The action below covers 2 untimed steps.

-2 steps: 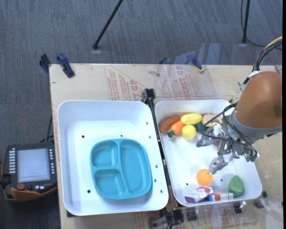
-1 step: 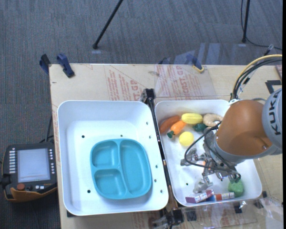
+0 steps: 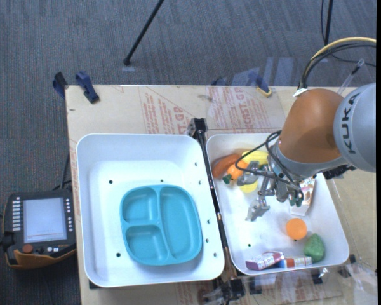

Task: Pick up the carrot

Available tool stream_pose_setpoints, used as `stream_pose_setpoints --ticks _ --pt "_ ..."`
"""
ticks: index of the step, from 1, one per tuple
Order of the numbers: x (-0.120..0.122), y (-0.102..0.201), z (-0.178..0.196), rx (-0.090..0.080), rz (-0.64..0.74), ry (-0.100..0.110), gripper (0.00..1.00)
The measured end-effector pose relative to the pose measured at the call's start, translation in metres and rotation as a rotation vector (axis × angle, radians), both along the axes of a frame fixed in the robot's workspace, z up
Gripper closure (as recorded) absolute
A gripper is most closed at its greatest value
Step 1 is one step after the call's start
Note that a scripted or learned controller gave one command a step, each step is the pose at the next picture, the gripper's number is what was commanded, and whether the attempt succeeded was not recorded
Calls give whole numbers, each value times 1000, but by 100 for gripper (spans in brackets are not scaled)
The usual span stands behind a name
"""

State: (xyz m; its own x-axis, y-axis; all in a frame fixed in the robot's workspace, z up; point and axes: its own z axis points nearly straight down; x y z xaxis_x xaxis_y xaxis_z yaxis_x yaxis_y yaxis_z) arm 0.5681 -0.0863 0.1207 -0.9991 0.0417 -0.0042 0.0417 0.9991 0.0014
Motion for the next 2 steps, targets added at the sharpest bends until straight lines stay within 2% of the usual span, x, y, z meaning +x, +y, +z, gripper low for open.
stream_pose_setpoints --ticks 1,2 --pt "53 -8 -34 1 -42 4 0" --pt "68 7 -34 2 -332 25 0"
